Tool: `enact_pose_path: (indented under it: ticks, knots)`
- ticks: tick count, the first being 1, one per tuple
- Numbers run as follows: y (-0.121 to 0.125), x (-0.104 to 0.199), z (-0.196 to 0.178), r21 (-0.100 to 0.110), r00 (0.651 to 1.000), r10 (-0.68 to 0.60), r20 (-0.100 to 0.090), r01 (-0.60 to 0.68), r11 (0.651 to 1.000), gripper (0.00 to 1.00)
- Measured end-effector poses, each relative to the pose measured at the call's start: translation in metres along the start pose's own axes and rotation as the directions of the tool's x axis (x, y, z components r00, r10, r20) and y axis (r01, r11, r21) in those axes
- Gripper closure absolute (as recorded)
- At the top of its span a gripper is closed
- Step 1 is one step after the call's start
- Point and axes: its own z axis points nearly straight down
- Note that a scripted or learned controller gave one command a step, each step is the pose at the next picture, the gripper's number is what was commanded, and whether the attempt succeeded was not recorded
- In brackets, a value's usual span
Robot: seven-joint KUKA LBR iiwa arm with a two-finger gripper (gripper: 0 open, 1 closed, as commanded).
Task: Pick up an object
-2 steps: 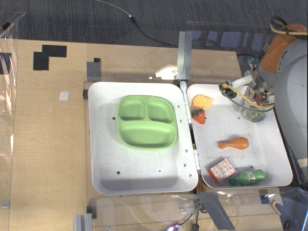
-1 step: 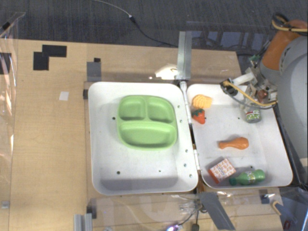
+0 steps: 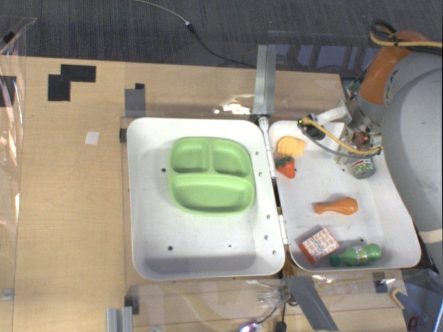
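End effector (image 3: 361, 159) sits at about 1 o'clock in the right bin (image 3: 398, 206), near the far right corner, with cabling looped around it. Can't tell its state from this angle, and nothing is visibly held.

No target named, so candidates, all in the right bin:
- Orange drumstick-shaped toy (image 3: 337, 206), bin centre. Looks like hard, light, smooth plastic. Lies roughly 3-to-9 o'clock and well apart from everything else. Grip across the narrow neck; the fat end may squirt out.
- Yellow-orange ridged piece (image 3: 291, 145) at 11 o'clock, just beside the left wall, with a small red strawberry-like toy (image 3: 286, 167) touching or nearly touching it below. Crowded, wall blocks one side.
- Red-and-white carton (image 3: 319, 245) at 7 o'clock, lying skewed. Probably light card or thin plastic with flat faces, good for parallel pads, may dent.
- Green bottle-shaped toy (image 3: 356, 254) at 6 o'clock, on its side just beside the carton and near the front wall. Round and slick, likely to roll.

Best bet is the drumstick: clearest access. Left bin (image 3: 145, 199) holds a green divided tray (image 3: 211, 175), too wide to grip.
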Motion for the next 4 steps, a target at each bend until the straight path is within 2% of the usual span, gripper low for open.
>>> enact_pose_path:
  ticks: [1, 2, 3, 4]
  knots:
    - [-0.001, 0.002, -0.012, 0.002, 1.000, -0.002, -0.004, 0.002, 1.000, 1.00]
    - [0.000, -0.007, -0.010, 0.000, 1.000, 0.002, 0.002, -0.002, 1.000, 1.00]
    - [-0.007, 0.001, 0.022, -0.002, 1.000, 0.002, -0.004, -0.002, 1.000, 1.00]
    - [-0.100, 0.018, -0.076, 0.000, 1.000, 0.000, -0.003, 0.000, 1.000, 1.00]
